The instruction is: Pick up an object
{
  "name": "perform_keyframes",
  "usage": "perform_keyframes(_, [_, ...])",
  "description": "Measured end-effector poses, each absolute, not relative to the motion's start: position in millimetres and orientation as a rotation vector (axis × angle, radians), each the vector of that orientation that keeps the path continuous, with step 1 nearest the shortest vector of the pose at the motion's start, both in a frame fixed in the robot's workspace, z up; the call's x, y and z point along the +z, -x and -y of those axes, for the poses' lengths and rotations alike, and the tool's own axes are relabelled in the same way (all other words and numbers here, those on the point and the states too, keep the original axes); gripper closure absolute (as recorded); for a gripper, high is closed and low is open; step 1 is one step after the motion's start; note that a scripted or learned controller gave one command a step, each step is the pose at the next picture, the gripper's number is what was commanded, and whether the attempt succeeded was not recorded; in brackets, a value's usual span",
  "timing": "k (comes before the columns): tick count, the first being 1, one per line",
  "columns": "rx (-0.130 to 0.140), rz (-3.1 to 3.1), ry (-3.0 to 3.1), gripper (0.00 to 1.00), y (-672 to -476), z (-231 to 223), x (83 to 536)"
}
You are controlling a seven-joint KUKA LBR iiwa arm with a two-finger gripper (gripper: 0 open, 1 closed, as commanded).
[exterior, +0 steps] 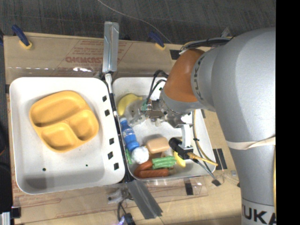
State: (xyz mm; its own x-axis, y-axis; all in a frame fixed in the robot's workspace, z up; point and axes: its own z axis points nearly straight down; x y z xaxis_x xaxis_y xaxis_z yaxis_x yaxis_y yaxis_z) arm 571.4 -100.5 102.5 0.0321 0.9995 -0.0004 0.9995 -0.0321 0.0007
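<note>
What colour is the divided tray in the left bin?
Yellow-orange; the divided tray shows clearly in the camera view.

Toy foods [152, 161] crowd right bin's [197, 168] near end, perhaps touching.

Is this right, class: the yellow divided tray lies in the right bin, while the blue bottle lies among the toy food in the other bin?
Not quite. The camera view shows the yellow divided tray in the left bin, not the right. The blue bottle does lie among the toy food in the other bin.
</note>
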Motion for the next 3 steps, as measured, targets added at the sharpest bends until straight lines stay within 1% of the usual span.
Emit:
perform_keyframes(1, [-0.003,-2.201,-2.245,0.0,-490.1,142,92])
perform_keyframes(2, [-0.002,-2.219,-2.224,0.0,-485.9,112,91])
perform_keyframes(3, [0.003,-2.085,-2.346,0.0,-478.3,152,92])
